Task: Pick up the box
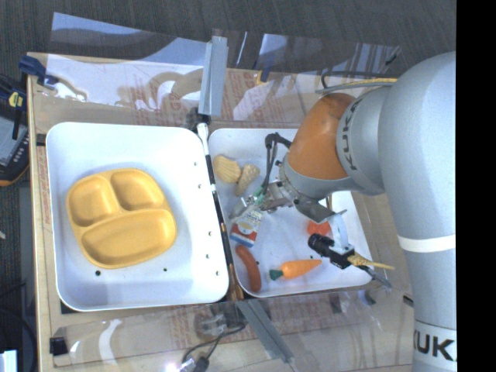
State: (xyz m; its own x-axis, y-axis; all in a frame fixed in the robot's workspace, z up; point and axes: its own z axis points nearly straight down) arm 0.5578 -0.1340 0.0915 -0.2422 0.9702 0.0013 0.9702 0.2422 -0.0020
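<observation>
The box [246, 229] is small, white with red and blue print, and lies in the right bin [353, 208] near its left wall. My gripper [258, 202] is down inside that bin, directly above and slightly right of the box, at or very close to its upper end. The grey arm and its orange band cover the middle and right of the bin.
Two tan bread pieces [235, 171] lie at the bin's back left. A red sausage [249, 268] and an orange carrot [299, 269] lie along its front, with a small red item [318, 228] beside the wrist. A yellow divided plate [120, 217] sits in the left bin [58, 142].
</observation>
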